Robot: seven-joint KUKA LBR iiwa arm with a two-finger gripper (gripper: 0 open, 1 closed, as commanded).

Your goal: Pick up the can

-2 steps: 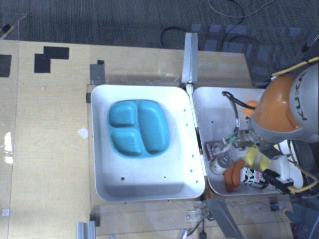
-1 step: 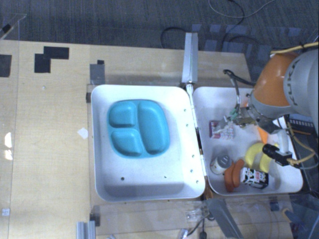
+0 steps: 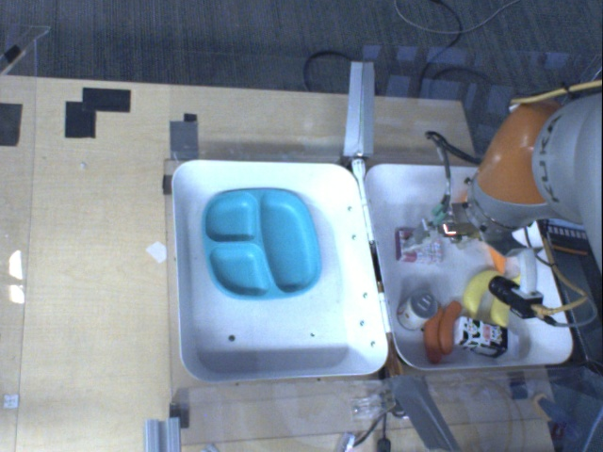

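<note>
We start with the counter point(image 3: 94, 252), which carries two white bins side by side. The left bin point(image 3: 283, 365) holds a blue divided plate point(image 3: 262, 243). The right bin point(image 3: 405, 182) holds the clutter we care about. The arm point(image 3: 556, 168) reaches in from the right over the right bin, its orange band showing above the wrist.

We judge the task to be at the approach step. The gripper point(image 3: 445, 226) hangs over the back half of the right bin, just beside a small red-and-white packet point(image 3: 411, 245), and we see nothing held in it. We cannot tell how wide the gripper is set, because its tip is too small and cluttered to read.

The can point(image 3: 415, 309) sits near the front-left corner of the right bin, close to the wall shared with the left bin and apart from the gripper. It seems to stand upright, with a dull grey round top facing us and a pale side. It is small beside its neighbours. An orange object point(image 3: 439, 335) lies just beside it on the right, and a yellow object point(image 3: 479, 290) and a black-and-white box point(image 3: 482, 335) lie further right.

As we see it, the next move calls for shifting the gripper toward the front-left corner, centring over the can's top, and coming down clear of the orange object and the bin wall.
</note>
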